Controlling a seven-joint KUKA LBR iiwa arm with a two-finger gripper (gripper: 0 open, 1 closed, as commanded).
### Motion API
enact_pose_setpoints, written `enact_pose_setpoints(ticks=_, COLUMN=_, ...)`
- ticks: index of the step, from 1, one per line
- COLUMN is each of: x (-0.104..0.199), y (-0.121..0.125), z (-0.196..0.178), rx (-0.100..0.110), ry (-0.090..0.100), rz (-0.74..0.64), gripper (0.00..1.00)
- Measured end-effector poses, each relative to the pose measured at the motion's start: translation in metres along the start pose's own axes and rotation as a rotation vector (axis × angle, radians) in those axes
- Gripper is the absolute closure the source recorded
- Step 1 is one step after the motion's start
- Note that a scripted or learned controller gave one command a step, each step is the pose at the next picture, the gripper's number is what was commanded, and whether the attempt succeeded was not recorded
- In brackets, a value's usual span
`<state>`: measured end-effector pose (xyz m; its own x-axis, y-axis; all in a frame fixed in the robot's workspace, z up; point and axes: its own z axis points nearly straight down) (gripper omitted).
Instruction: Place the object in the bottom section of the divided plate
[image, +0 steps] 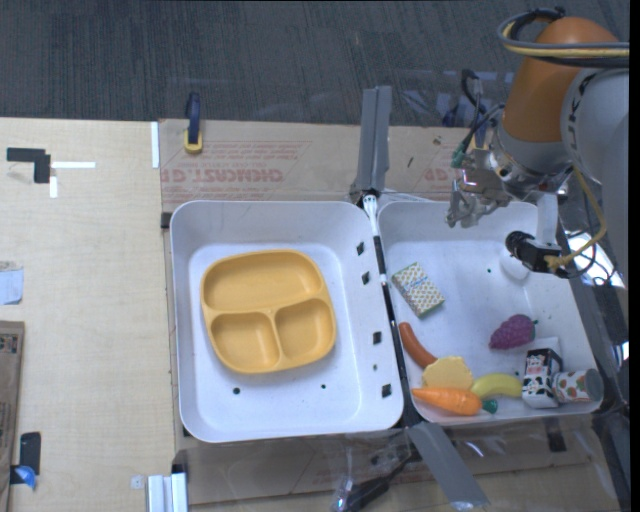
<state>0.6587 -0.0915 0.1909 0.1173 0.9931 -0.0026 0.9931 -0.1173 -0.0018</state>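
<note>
Camera view shows the yellow divided plate (268, 322) lying bare in the left bin (190, 330), while the candidates for it, a purple grape bunch (512, 331), a small patterned box (417, 289), a hot dog (416, 344) and a carrot (447, 400), lie in the right bin (470, 250). They look like light, stiff plastic toys, best pinched across the narrow middle. Near that bin's far edge hangs the gripper (464, 212), nothing visibly held; how wide it stands I cannot tell.

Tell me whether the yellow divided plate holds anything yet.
Empty: all three sections of the yellow divided plate show bare yellow in the left bin.
</note>
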Motion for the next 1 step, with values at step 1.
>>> enact_pose_setpoints(ticks=1, x=0.0142, y=-0.0867, z=0.0003, rx=0.001, ry=0.002, rz=0.030, gripper=1.00)
